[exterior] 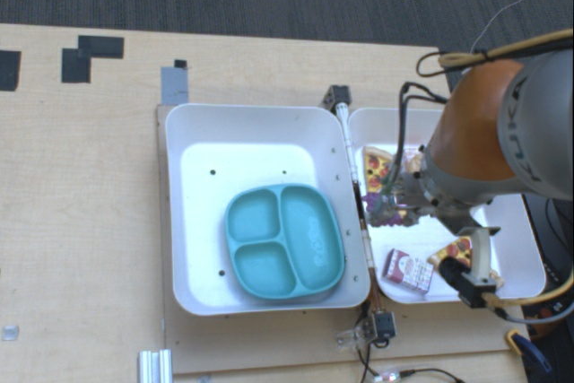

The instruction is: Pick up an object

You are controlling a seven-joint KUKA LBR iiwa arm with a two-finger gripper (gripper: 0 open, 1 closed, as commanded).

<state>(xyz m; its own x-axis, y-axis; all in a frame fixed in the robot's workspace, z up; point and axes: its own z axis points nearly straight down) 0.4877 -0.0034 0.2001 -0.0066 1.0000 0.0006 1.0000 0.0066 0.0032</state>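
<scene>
Two white bins sit side by side in the camera view. The left bin [193,220] holds a blue divided plate [284,240] toward 5 o'clock. Over the right bin [529,256], the gripper [392,204] hangs at 9 o'clock; its state cannot be told. A small red box [408,270] lies at 6 o'clock.

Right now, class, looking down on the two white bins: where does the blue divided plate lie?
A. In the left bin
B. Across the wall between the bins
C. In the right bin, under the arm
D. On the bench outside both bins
A: the blue divided plate rests on the floor of the left bin, while the arm reaches over the right bin.
</scene>
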